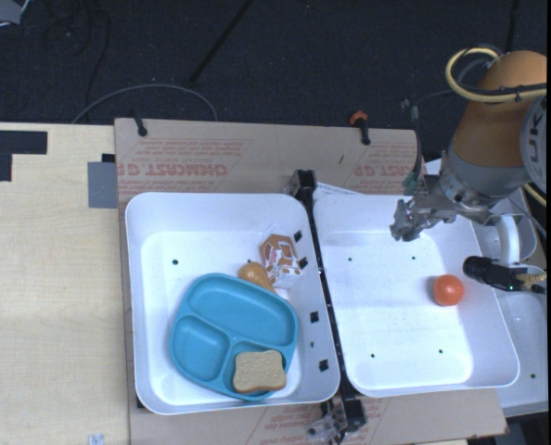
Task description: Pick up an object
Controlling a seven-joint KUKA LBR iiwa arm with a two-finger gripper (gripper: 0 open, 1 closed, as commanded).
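Brown cardboard sheet under the bins — red print, upside down, approx. "CHEMCAST GP"; rest too blurred to read.

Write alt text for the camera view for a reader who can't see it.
A grey-and-orange robot arm reaches in from the right, its gripper above the right bin, apart from an orange ball lying there. The left bin holds a blue divided plate with a bread slice on it.
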